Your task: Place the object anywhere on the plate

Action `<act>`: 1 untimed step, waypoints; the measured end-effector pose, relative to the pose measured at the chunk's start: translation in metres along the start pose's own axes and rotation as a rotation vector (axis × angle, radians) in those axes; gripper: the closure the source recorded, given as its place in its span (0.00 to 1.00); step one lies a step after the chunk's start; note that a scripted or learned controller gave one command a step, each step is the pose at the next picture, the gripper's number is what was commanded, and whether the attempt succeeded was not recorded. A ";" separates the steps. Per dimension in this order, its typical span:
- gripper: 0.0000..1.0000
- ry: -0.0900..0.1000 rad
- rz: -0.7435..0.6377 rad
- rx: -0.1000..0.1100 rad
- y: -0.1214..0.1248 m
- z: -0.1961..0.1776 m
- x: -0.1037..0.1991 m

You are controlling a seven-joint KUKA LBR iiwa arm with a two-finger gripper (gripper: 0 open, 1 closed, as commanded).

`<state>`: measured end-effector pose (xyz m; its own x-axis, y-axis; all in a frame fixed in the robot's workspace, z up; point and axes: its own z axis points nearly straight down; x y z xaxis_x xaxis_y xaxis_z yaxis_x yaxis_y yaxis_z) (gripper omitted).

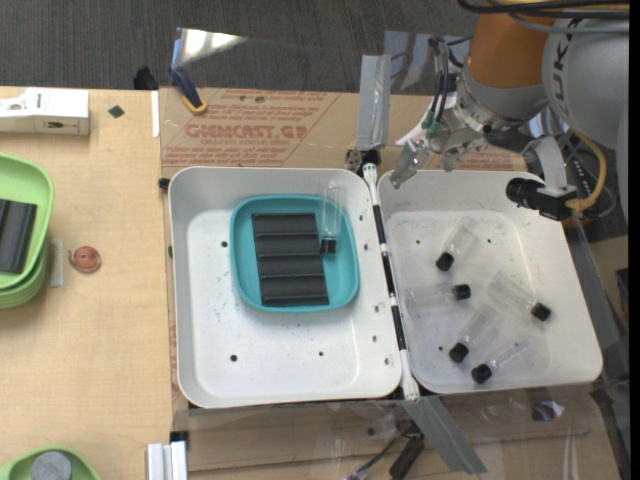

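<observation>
A clear plastic vial with a black cap (329, 223) lies on the teal, rounded-square plate (246, 286), along the plate's right rim, its cap end pointing toward the near side and its transparent body running away toward the far rim; it rests just beside the dark ribbed block (290, 259) that fills the plate's middle. The plate sits in the upper middle of the left shallow white bin (200, 358), with bare, lightly speckled floor open on its left and a broad open strip on its near side, while its right rim comes close to the wall the two bins share. Across that wall, the right shallow white bin (560, 368) holds several more clear vials with black caps (458, 351), scattered loosely and apart from each other, mostly in the middle and near half, leaving the far left corner freer. The tool (415, 160), a slim metal two-finger piece under the grey arm with the orange band (520, 18), hangs above the far left corner of the right bin, close to the dividing wall and well apart from the vial on the plate, up and to the right of it; nothing shows between its fingers, though whether they are spread or closed cannot be told. Behind the bins lies a flat sheet of brown printed cardboard (250, 128) on the pale wooden desk (90, 368), and stacked lime-green trays (30, 268) sit at the desk's left edge.
</observation>
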<state>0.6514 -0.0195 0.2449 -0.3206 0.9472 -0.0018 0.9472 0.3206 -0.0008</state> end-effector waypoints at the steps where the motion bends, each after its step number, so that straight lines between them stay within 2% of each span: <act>1: 0.00 0.000 0.060 -0.001 -0.023 -0.050 -0.057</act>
<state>0.6475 -0.0809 0.2951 -0.2634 0.9647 -0.0020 0.9647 0.2634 0.0000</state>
